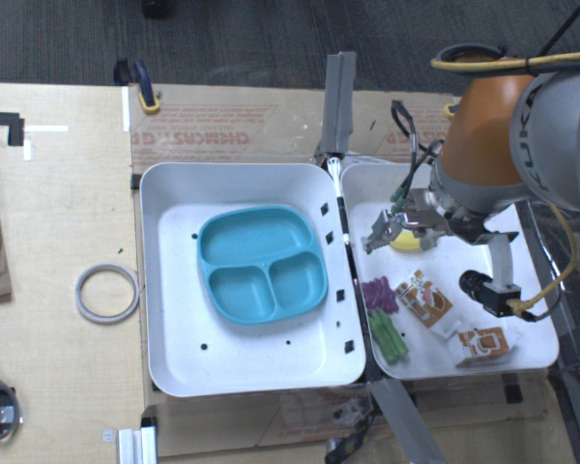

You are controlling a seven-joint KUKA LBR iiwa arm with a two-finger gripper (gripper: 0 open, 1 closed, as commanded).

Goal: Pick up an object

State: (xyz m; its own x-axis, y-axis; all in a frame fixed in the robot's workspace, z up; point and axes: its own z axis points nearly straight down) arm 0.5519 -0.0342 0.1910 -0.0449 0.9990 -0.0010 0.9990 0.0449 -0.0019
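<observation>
So the gripper [385, 232] sits in the right bin [536, 356], fingers spread and holding nothing. The yellow object [407, 241] lies just right of it, touching or nearly, mid-right of frame.

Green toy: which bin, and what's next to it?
The green toy lies in the right bin, near its front-left corner, just below the purple item and left of the snack packet.

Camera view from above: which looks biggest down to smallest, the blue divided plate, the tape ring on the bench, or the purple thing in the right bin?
1. Blue divided plate, clearly largest.
2. Tape ring.
3. Purple thing, smallest.
</observation>
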